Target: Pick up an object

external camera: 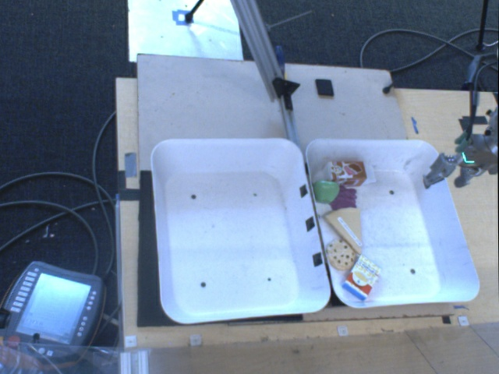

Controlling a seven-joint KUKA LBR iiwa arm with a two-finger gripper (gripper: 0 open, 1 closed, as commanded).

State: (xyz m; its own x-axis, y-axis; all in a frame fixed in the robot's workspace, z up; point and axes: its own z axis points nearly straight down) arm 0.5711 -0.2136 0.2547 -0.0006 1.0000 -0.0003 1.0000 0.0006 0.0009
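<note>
Two shallow white plastic bins sit side by side on the pale wooden worktop [210, 92]. The left bin [234, 224] shows only its bare floor with a few small dark dots. The right bin [421, 240] holds a cluster of small items along its left wall.

From the far end of that cluster toward the near end: a brown and white printed packet [348, 172] lies at the top; just beside it, to its lower left, sits a round green object [326, 191]; a dark purple piece [345, 199] touches the green one on its right. Below these lies a tan wedge-shaped piece [345, 227], then a round tan biscuit-like disc with dark spots [339, 253], and nearest the front rim a small red, white and blue carton [362, 277], tilted.

The grey two-finger gripper [447, 171] enters from the right edge of the view and hangs over the far right rim of the right bin, well apart from the cluster. Two finger-like grey parts appear separated with nothing between them, though the detail is small and blurred.

A slanted metal pole [257, 33] crosses the worktop's far side. A grey handheld control pendant [51, 302] lies on the dark floor at lower left, among cables.
</note>
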